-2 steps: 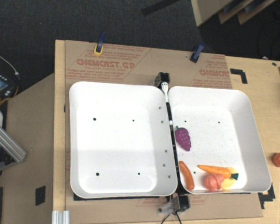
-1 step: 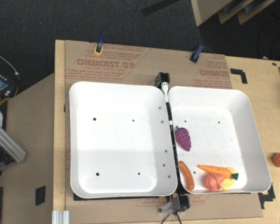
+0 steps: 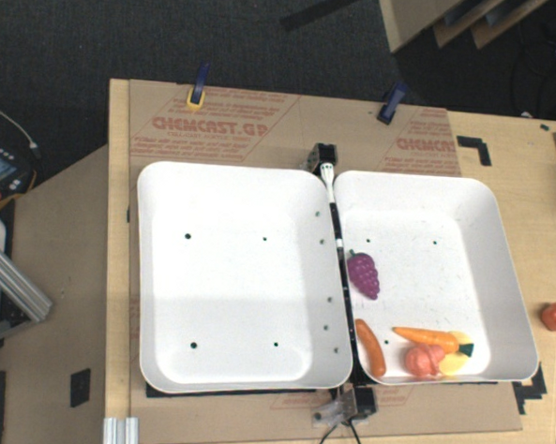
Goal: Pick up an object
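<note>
At the near edge of the right bin (image 3: 501, 268), a pink item (image 3: 422, 362) and carrot (image 3: 428, 337) are recorded at five o'clock, a sausage (image 3: 371, 349) at seven, purple grapes (image 3: 363, 274) at nine; gripper state cannot be told.

Brown board (image 3: 265, 122) under two white bins, blue clamps (image 3: 199, 85) at its far edge, dark carpet (image 3: 131, 20)

purple grapes (image 3: 363, 274): right bin, left side
carrot (image 3: 426, 336): flat — near front edge
orange sausage (image 3: 371, 348): front-left corner
pink-yellow piece (image 3: 429, 363): touching carrot
</note>
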### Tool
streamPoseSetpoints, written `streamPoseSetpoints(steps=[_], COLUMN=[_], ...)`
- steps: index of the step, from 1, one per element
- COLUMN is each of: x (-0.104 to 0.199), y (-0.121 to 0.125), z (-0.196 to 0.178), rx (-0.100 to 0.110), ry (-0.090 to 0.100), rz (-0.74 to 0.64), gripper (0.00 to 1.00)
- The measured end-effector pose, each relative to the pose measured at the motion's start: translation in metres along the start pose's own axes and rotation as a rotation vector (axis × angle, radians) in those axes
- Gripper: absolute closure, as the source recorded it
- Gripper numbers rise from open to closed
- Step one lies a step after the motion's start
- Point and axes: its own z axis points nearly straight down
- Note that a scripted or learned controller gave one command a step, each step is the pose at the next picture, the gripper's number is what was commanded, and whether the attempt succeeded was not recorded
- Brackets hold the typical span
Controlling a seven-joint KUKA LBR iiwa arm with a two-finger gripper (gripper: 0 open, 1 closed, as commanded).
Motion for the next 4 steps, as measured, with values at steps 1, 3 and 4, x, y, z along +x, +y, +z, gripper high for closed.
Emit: streamPoseSetpoints(steps=[1, 3, 4], x=[0.000, 0.001, 0.023], y=[-0.007, -0.002, 0.008], z=[0.000, 0.001, 0.000], rx=[0.003, -0.004, -0.002], ry=[0.002, -0.001, 0.000], rz=[0.001, -0.003, -0.001], gripper=[1.00, 1.00, 1.00])
